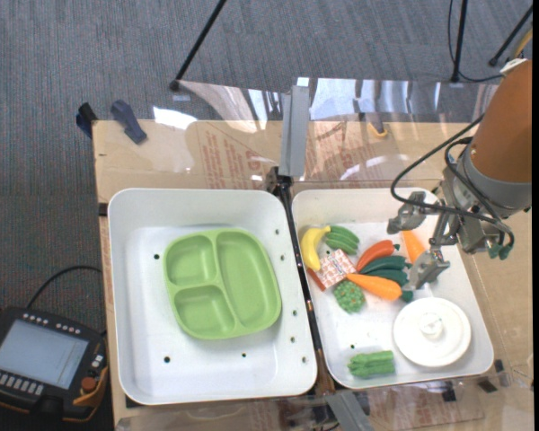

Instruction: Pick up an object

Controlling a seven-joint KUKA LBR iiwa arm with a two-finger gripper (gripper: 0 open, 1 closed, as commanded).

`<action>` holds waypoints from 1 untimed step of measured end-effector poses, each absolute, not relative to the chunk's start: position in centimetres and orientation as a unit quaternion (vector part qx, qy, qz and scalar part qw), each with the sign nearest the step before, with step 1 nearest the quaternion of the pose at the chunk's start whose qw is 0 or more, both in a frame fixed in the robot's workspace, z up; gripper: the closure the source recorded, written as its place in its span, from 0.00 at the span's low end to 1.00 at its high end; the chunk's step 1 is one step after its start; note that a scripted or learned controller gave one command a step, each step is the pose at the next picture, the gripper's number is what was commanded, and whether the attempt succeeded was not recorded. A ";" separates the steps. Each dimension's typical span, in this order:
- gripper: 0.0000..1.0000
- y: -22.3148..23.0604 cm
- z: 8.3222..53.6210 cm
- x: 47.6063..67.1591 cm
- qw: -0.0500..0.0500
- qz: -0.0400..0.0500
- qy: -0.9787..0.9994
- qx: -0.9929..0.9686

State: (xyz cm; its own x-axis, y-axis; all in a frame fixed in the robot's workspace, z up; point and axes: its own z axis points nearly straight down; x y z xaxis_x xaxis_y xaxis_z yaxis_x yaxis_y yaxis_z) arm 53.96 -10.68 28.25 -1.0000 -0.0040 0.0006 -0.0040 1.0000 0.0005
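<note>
My gripper (423,274) hangs low over the right bin (481,305), near its right side. It sits just right of a cluster of toy foods: an orange carrot (375,285), a dark green cucumber (388,267) and a second orange piece (375,253). Another small orange piece (414,243) lies right beside the gripper's body. Further left are a yellow banana (312,245), a green pod (344,238), a red-and-white packet (337,266) and a broccoli floret (349,296). Nothing shows as lifted.
A round white lid (431,330) lies in the right bin's near right corner, and a green ridged piece (372,364) sits by the front wall. The left bin (133,241) holds a green divided plate (222,283). A pendant (41,359) rests at lower left.
</note>
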 end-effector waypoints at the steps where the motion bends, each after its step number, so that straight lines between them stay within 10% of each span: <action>1: 0.00 -12.6 14.3 58.5 0.007 -0.002 -1.000 -0.030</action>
